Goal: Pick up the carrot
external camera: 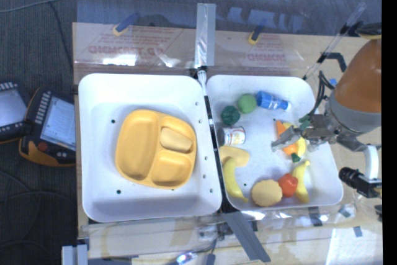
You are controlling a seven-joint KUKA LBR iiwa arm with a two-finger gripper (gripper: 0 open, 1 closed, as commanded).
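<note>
So from where I'm standing, the arm (363, 90) comes in from the right, and its gripper (290, 141) is down inside the right bin (322, 189), right on top of the carrot (284, 131). The carrot is that orange bit toward the right side of that bin, between the blue bottle (273, 101) above it and a yellow piece (300, 147) just beside it. The gripper's dark fingers (280, 143) look spread narrowly around the orange, but honestly it's too cluttered there to say they're actually clamped on it, so I can't tell.

Rest of that bin: a green ball (247, 103) and a darker green thing (231, 114) near the top left, a small can (234, 136) lying on its side just below them, and a banana (231, 172) along the left wall. A tan lumpy potato-looking thing (267, 192) sits at the bottom, touching a red tomato (288, 185), with another yellow piece (302, 180) just to the right.

The left bin (99, 195) holds a yellow divided plate (139, 139), well apart from all that.
</note>
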